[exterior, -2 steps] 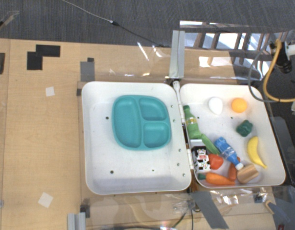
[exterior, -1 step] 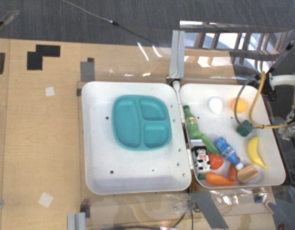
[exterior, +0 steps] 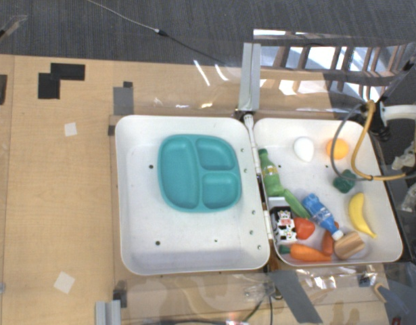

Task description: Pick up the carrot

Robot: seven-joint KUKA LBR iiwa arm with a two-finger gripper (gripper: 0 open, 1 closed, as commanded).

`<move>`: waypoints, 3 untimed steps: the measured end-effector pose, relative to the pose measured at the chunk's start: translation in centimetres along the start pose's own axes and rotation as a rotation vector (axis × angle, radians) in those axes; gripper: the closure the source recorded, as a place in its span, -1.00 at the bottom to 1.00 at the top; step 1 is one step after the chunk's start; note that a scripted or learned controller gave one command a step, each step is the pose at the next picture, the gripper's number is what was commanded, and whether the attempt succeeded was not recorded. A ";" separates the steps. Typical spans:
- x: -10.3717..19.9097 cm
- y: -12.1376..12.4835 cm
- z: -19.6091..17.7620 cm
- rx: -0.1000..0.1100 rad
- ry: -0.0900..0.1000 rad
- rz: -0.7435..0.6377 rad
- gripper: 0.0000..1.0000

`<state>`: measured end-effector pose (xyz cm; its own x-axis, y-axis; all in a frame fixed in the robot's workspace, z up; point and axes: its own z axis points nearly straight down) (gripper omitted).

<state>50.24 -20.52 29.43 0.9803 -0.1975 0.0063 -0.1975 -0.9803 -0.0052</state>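
1. Camera view from above the bench: at nine o'clock we see the left bin (exterior: 130, 202), which holds a teal divided plate (exterior: 199, 172) lying flat near its middle.
2. Moving toward three o'clock, we reach the right bin (exterior: 394, 246), crowded with toys: a green bottle (exterior: 268, 173) along its left wall, a white egg (exterior: 304, 148) and an orange ball (exterior: 338, 148) near twelve o'clock, a blue bottle (exterior: 322, 214) and a banana (exterior: 360, 214) lower down.
3. We find the carrot (exterior: 309, 253) at about six o'clock in that bin, lying flat on the floor against the front wall, just beside a small cow-print carton (exterior: 283, 225) and a bread roll (exterior: 349, 245).
4. At three o'clock, the arm (exterior: 400, 137) sits at the frame's edge, well apart from the carrot. We cannot tell how the tool is set.
5. We judge the task not yet begun: reach, grasp and lift all remain.
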 end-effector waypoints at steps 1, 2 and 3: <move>-0.5 0.1 7.4 -0.002 -0.007 0.320 -1.00; 2.7 -0.7 20.2 -0.002 -0.010 0.193 -1.00; 10.9 -2.3 21.0 -0.001 -0.003 0.379 -1.00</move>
<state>61.49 -20.30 8.53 0.8378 -0.5460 0.0008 -0.5459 -0.8378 -0.0054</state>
